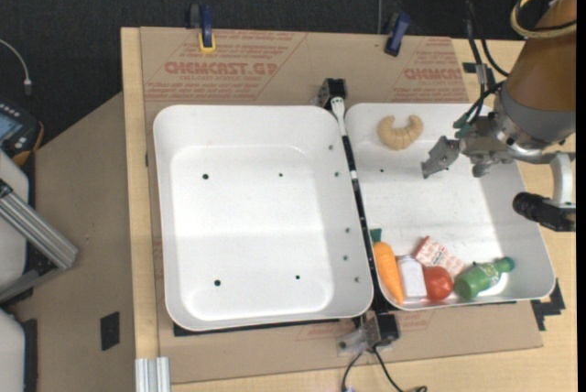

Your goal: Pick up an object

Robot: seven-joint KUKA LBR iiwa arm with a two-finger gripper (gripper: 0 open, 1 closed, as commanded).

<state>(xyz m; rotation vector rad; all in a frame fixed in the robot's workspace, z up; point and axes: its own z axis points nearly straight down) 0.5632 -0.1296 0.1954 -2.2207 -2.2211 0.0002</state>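
The right bin (513, 225) holds a tan croissant (400, 131) near its far edge. At its near edge lie an orange carrot (387, 271), a red and white packet (432, 251), a red tomato-like piece (439, 284) and a green bottle (481, 278). My gripper (460, 161) hangs over the far right part of this bin, to the right of the croissant and a little nearer the camera. Its fingers (438, 158) are spread apart, so it is open with nothing between them.
The left bin (183, 143) sits beside the right one, and a black divider (352, 189) runs between them. Both rest on a cardboard sheet (275, 56) held by clamps (205, 26) at the far edge. A black part of the arm (545, 210) reaches over the right rim.
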